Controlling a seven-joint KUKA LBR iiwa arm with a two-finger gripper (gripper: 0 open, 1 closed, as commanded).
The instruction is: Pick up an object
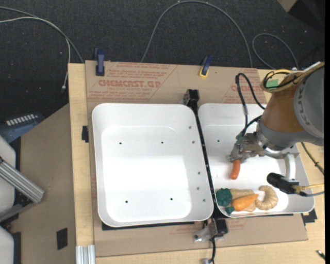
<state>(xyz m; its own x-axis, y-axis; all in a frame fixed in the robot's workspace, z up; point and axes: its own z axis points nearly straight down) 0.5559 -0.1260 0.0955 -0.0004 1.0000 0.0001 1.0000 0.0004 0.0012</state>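
A dark, speckled carpet floor [46, 62] fills the top and left of the frame. Thin white cables [203, 6] loop across it along the upper edge. The bench [82, 206] is covered with tan cardboard sheet printed in red lettering near its far edge, held there by a blue clamp [99, 62] at upper left and a yellow-and-blue clamp [206, 66] at upper centre. A grey aluminium rail [20, 183] lies slantwise at the lower left. Lighting is even and soft.
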